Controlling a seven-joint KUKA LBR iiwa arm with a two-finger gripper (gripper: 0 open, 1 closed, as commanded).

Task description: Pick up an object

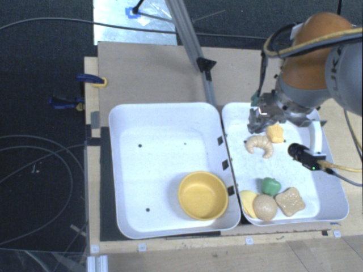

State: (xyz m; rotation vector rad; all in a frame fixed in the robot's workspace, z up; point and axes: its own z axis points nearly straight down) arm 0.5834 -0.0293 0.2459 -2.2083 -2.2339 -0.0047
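My gripper [258, 123] hangs over the far part of the right bin [334, 200]. A pale croissant [260, 145] lies just in front of and below the gripper. A small yellow-orange piece [275, 133] sits beside it, close to the gripper's right side. Nothing shows between the gripper and these items from this angle. Near the front of the right bin lie a green pepper [271, 185], a slice of toast [290, 202], a round tan bun [264, 207] and a yellow piece [248, 199].
A yellow bowl [202, 195] stands in the front right corner of the left bin [142, 152]. A grey pole [190, 33] slants across the bench behind the bins. The grey arm with its orange band [317, 44] fills the upper right.
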